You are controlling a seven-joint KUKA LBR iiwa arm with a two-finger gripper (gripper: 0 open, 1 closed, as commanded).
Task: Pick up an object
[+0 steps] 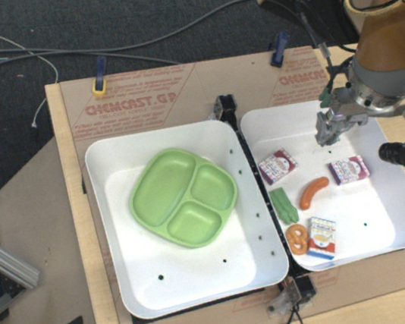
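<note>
**White right bin, approach step: nothing lifted yet**

Orange sausage-shaped toy (314,192) is lying near the middle of the right bin (398,228), apart from its neighbours. A purple-and-white packet (348,170) is sitting just beside it toward the bin's right edge; a second like packet (277,166) is lying toward the left wall. A green pickle-like piece (284,205), a pretzel (297,238) and a small carton (322,238) are crowding the near left corner.

The gripper (326,131) is hanging over the bin's far half, above and between the two packets. No object is showing between its fingers; how wide they are parted, cannot tell.

Judgement: the arm is positioning, the grasp not yet made. Next move is calling for a descent onto one isolated piece.

Left bin (103,166) is carrying a green divided plate (184,197).
</note>
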